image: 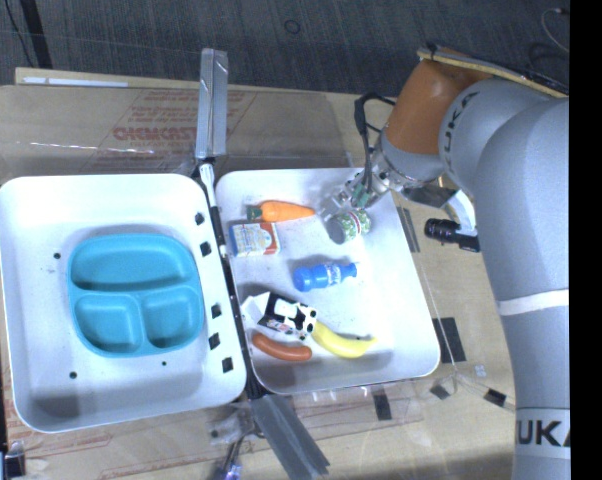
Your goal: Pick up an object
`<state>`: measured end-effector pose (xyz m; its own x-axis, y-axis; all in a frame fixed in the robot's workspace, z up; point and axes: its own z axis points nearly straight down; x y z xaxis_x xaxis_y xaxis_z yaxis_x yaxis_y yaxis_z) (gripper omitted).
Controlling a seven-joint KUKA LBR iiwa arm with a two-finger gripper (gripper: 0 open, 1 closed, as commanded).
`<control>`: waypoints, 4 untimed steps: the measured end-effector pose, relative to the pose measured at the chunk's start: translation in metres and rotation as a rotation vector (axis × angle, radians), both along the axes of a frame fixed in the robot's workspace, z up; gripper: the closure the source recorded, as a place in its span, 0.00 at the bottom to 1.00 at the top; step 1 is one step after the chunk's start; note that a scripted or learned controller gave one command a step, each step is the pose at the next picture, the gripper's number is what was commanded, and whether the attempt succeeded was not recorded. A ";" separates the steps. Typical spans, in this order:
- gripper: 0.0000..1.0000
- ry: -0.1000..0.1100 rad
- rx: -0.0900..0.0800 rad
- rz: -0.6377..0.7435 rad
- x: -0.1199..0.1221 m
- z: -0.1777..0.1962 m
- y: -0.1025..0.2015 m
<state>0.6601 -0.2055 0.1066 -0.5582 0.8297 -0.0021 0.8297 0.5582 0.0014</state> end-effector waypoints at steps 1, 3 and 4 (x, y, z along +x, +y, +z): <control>1.00 0.000 0.000 -0.068 -0.003 0.072 0.076; 0.00 0.001 0.000 -0.180 -0.003 -0.004 0.104; 1.00 0.005 0.001 -0.176 -0.003 0.006 0.105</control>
<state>0.6573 -0.1006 0.1130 -0.4047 0.9144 0.0014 0.9144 0.4047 -0.0026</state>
